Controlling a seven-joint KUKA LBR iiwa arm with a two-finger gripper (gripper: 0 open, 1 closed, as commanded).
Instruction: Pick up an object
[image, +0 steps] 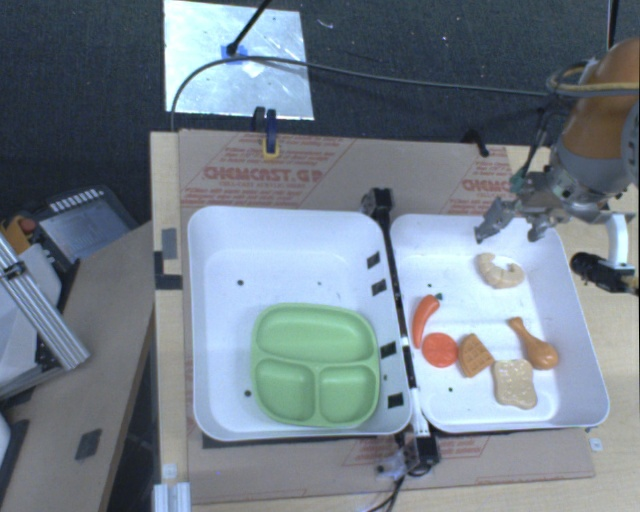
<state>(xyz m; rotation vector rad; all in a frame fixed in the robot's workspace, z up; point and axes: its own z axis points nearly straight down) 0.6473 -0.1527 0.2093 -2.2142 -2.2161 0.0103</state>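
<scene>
My gripper (514, 227) hangs over the far edge of the right bin (575, 300), its two fingers spread open with nothing between them. Just below it lies a pale croissant-like piece (498, 270). Farther forward in the same bin sit a red-orange chili pepper (426, 314), a red tomato slice (439, 349), a brown waffle-like piece (475, 354), a chicken drumstick (533, 344) and a tan slice of bread (515, 383).
The left bin (220, 260) holds a green divided plate (314, 364) near its front. A black divider clip strip (392, 300) runs between the bins. A metal rail (35, 305) and a dark device (80, 228) sit off the bench at the left.
</scene>
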